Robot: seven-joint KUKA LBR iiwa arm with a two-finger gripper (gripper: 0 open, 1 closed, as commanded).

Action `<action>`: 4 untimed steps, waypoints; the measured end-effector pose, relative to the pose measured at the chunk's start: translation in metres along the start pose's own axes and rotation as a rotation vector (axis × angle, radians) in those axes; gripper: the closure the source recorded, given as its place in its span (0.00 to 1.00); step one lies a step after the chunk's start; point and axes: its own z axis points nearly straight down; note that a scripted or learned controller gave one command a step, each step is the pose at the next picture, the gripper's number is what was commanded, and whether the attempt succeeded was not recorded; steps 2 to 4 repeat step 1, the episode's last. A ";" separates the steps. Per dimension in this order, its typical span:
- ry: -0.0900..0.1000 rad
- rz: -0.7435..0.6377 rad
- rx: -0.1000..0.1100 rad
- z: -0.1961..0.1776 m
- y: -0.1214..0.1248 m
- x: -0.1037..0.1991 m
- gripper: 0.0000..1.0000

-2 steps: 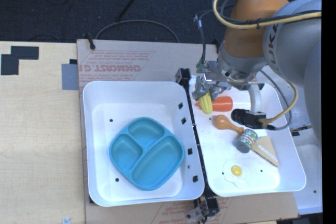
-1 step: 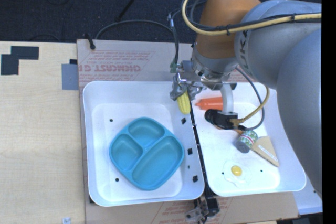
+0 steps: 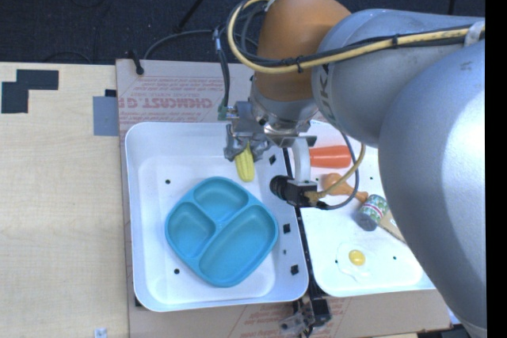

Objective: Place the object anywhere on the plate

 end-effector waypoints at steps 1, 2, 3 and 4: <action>0.000 0.001 -0.001 -0.001 0.000 0.000 0.00; 0.000 0.001 -0.001 -0.001 0.000 0.000 0.00; 0.000 0.001 -0.001 -0.001 0.000 0.000 0.00; 0.000 0.001 -0.001 -0.001 0.000 0.000 0.00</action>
